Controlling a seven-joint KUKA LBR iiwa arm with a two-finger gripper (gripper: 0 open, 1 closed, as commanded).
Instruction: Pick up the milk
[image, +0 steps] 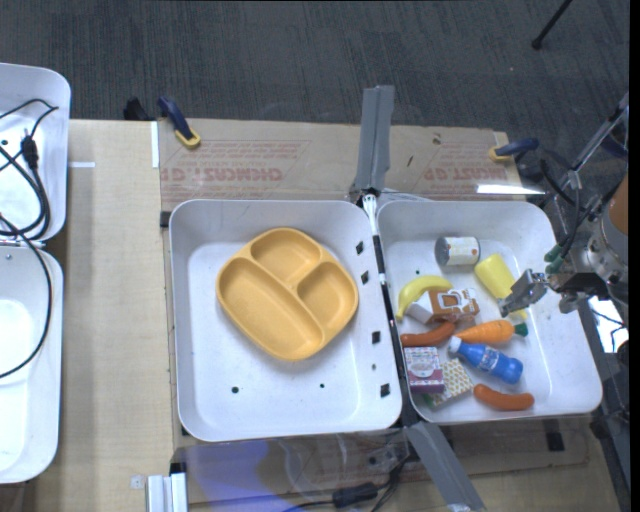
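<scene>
The gripper (527, 291) hovered at the right bin's (566, 395) right side; its grip state could not be told. The milk (456, 302) lay beside the banana (421, 290).

The tabletop (110, 300) is pale wood, spanning most of the frame below a dark carpeted floor (300, 50) along the top. A sheet of brown cardboard (300, 160) lies flat on it across the upper middle, held by a blue-and-yellow clamp (178, 122) at upper left and another clamp (515, 150) at upper right. Two shallow white bins sit side by side in front of the cardboard, touching along their inner edges: the left bin (200, 380) in the centre of the frame and the right bin (570, 370) at centre right. A grey bar (376, 140) runs upward from the seam between them.
</scene>
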